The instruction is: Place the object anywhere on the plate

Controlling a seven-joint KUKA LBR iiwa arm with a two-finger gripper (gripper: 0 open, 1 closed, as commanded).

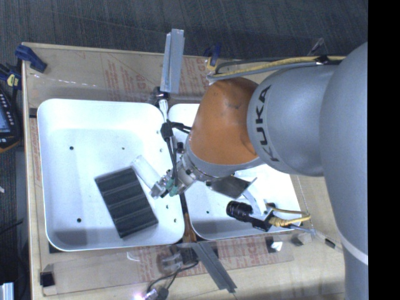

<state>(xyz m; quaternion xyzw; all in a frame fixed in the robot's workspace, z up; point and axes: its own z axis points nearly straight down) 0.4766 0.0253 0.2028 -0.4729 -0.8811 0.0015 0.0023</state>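
in the left bin [62, 124] a dark ribbed plate [126, 202] lies flat, just left of and below the gripper [164, 186]. a clear object [144, 169] lies by the plate's upper right corner, reaching to the gripper's tip. whether the gripper is open, closed or gripping it, i cannot tell.

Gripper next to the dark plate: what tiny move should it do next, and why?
Probably a short shift toward the view's lower left. The gripper sits just beside the upper right corner of the dark ribbed plate, with a pale see-through object at its tip that is not yet over the plate. I can't tell whether it's gripped.
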